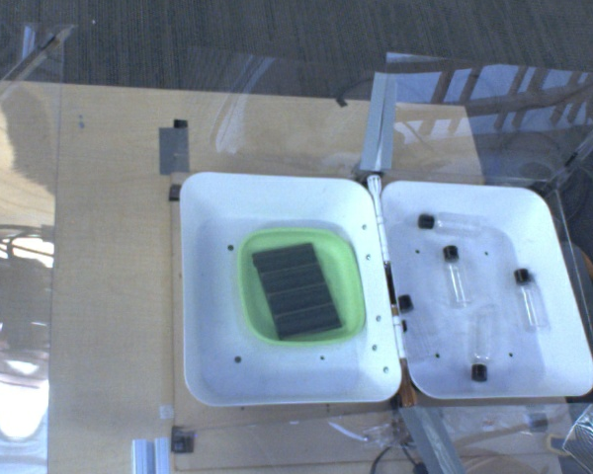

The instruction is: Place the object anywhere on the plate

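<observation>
Nearest you, below the bins' front rims, a tangle of cables [376, 454] and metal fittings is cut off by the frame's bottom edge, and you cannot make out what they join to. Just above, the left bin [193, 294] holds a green plate [250, 265] at its middle, and the task's thing, a dark ridged block [296, 291], lies flat on that plate, turned a little askew and well inside the plate's rim. You can count its ridges only roughly; its material is unclear. The right bin [571, 344] touches the left one along a shared seam and holds clear vials [456, 282] with black caps. Their glass nearly vanishes against the white floor, so you mostly read them by the caps: five caps show, one [404, 303] close to the seam wall with its tube too faint to trace. A metal post [379, 126] rises behind the seam, and a small grey block [175, 148] sits on the bench [109, 314] behind the left bin. Glare and reflections [15, 265] wash over the bench's left side and the far right corner, blurring what lies there. You cannot tell the claw's state from this view.
</observation>
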`<state>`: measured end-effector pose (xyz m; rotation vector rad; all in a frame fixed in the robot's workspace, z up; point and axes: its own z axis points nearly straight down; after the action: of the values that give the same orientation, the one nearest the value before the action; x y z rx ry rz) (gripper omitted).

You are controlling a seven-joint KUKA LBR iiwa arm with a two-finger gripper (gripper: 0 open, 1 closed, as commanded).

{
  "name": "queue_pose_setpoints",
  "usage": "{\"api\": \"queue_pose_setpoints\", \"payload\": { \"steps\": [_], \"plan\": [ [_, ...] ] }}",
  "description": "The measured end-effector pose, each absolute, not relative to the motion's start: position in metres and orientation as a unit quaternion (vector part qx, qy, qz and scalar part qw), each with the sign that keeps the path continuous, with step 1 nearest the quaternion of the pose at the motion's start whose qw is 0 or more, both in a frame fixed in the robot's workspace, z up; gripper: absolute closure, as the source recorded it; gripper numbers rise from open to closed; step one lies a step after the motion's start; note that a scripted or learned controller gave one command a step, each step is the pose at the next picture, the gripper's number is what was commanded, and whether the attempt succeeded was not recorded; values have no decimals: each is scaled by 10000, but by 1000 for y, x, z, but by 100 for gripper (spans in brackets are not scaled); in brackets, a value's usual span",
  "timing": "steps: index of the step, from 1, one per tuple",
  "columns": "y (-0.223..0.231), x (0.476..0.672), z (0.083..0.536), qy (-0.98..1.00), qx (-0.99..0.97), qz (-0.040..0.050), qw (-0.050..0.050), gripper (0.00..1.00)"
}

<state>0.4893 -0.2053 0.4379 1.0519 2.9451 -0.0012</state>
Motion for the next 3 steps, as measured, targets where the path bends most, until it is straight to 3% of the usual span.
{"api": "queue_pose_setpoints", "payload": {
  "steps": [1,2,3],
  "plan": [
    [-205,490,438,9780,2083,-12,65,0],
    [-204,520,438,9942,1074,-15,77,0],
    [-205,537,439,9886,1504,-8,79,0]
  ]
}}
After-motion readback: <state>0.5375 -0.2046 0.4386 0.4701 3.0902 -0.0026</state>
